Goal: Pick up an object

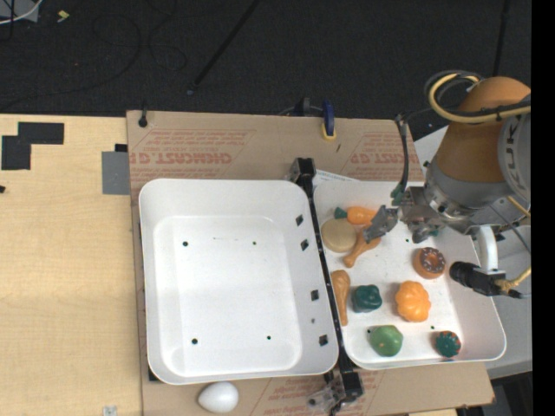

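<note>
The right bin (486,341) holds several toy foods. My gripper (381,221) hangs low over its upper left part, just right of a small orange piece (359,215) and above a tan drumstick (364,247). A round tan bun (339,234) lies to its left. Lower in the bin are a brown donut (428,263), an orange pumpkin (413,301), a dark green pepper (367,298), a light green fruit (386,340), a small teal piece (447,344) and a long tan piece (341,294) along the left wall.
The left bin (173,232) sits beside the right one, with a black divider (317,258) between them. A white egg (218,397) lies on the cardboard in front of the left bin. The arm's orange band (475,141) rises at the right.
</note>
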`<action>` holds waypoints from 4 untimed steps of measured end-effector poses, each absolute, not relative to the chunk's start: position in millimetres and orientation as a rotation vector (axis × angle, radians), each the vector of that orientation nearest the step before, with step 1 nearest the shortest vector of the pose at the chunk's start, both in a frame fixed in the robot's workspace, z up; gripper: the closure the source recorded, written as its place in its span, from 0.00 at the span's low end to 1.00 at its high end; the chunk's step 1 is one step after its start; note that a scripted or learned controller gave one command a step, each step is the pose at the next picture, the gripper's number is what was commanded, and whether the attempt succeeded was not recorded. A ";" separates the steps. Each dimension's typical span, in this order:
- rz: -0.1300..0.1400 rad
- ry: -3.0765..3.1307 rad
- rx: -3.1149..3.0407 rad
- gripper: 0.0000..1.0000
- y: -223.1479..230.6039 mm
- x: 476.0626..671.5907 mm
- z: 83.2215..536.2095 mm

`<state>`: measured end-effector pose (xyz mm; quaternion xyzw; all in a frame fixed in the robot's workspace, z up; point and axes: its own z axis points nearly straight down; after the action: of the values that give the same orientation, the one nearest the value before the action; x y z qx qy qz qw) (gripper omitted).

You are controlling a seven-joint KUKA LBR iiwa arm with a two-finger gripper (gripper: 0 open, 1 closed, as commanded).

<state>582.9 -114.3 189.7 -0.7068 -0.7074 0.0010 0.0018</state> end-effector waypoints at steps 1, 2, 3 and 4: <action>0.000 -2.223 -2.217 0.00 -86.1 643.3 94.7; -0.001 -2.221 -2.221 1.00 -88.2 643.2 110.6; -0.001 -2.220 -2.221 0.00 -88.2 643.2 110.5; 0.000 -2.219 -2.222 1.00 -89.0 643.2 120.6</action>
<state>643.2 -89.0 120.6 -0.7075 -0.7067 -0.0001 0.0007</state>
